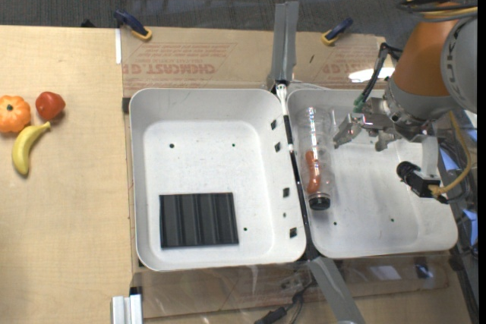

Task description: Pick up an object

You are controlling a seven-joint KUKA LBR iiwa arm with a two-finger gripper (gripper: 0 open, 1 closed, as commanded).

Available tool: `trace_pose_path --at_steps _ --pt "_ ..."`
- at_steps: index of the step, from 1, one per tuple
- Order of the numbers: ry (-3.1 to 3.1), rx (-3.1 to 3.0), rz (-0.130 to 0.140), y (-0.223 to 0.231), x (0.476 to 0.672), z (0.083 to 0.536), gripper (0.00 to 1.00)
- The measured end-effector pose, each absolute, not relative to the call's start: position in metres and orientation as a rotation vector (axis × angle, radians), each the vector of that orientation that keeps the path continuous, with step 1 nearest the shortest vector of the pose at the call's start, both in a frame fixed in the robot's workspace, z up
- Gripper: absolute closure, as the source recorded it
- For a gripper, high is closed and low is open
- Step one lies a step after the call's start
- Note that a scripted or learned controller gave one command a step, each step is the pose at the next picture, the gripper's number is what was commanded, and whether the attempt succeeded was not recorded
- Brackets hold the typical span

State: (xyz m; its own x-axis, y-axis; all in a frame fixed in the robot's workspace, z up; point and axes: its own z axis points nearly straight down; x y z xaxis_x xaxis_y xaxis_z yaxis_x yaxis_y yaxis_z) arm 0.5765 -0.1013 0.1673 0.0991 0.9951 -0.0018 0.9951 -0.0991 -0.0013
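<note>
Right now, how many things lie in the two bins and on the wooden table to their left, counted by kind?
Fruit on the table: 3 (orange, red apple, banana)
Black ridged panel, left bin: 1
Clear plastic bottle, right bin: 1
Total: 5

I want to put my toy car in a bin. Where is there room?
Left bin: bare floor above and right of the black ribbed block in its near left corner. Right bin: open near floor, right of the clear bottle along its left wall. It's crowded at the far right, under the gripper.
</note>
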Motion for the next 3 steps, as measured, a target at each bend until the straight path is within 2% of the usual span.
trace_pose_path --at_steps 1,2,3 --pt "2.115 2.322 -0.004 -0.182 0.573 0.165 0.0" --pt "2.053 2.388 -0.014 -0.118 0.615 0.089 0.0" --pt "2.061 2.393 -0.026 -0.125 0.617 0.087 0.0"
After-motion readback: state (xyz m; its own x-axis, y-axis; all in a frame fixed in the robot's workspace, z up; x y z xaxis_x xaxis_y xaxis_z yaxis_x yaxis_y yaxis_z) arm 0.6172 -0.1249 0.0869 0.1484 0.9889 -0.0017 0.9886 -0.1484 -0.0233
